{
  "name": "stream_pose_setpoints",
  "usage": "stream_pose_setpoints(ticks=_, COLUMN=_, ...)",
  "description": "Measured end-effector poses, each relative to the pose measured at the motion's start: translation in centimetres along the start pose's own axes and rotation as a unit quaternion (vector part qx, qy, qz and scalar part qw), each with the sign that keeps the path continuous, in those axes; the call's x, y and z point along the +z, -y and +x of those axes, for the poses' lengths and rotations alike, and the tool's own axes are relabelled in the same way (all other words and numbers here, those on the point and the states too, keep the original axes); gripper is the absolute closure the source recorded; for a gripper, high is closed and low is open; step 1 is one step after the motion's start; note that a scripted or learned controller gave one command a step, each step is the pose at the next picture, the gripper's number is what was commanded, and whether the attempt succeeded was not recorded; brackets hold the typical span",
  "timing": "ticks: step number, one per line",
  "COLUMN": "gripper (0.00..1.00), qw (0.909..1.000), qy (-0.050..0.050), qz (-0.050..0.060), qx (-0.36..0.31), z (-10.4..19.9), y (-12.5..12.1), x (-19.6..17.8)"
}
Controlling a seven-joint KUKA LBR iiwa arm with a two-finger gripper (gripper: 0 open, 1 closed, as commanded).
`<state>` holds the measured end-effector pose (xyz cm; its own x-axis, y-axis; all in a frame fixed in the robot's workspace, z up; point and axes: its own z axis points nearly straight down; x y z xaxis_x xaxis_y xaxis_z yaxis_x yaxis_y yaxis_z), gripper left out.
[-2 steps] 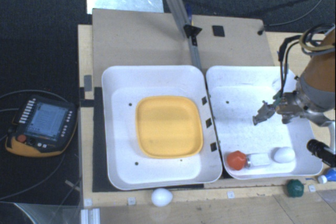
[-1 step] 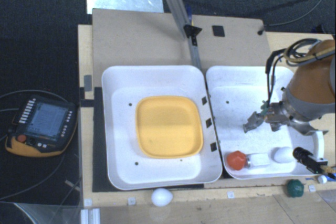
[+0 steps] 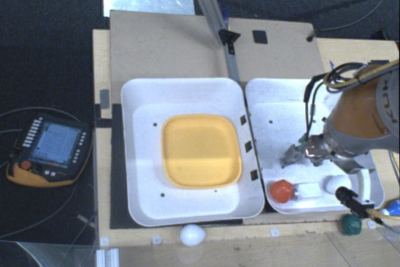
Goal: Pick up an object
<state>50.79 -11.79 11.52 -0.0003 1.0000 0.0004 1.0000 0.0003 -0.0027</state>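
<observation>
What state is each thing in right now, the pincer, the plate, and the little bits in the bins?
Pincer: above the right bin's floor, nothing visibly between its fingers.
Yellow plate: lying flat in the left bin.
Red ball: resting in the right bin, near its front wall.
White block: lying just beside the ball.
White egg: outside the bins, on the bench.

plate (image 3: 202,151) in left bin (image 3: 134,134) | ball (image 3: 282,191) in right bin (image 3: 269,103) | tool (image 3: 294,156) behind ball

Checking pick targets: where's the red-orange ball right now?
The red-orange ball lies in the right bin, at its near-left corner, beside a small white block and below-left of the gripper.
</observation>
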Motion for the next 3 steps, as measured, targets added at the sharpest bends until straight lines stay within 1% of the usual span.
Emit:
stream_pose_setpoints(ticks=1, gripper=0.00, qw=1.0000, qy=0.000, qz=-0.001, qx=0.000, z=0.0, y=0.0, x=2.6)
stream_pose_setpoints(ticks=2, gripper=1.00, qw=1.0000, qy=0.000, qz=-0.002, qx=0.000, z=0.0, y=-0.1, x=1.4)
stream_pose_setpoints(ticks=3, gripper=1.00, qw=1.0000, qy=0.000, qz=-0.004, qx=0.000, z=0.6, y=0.5, x=-3.3)
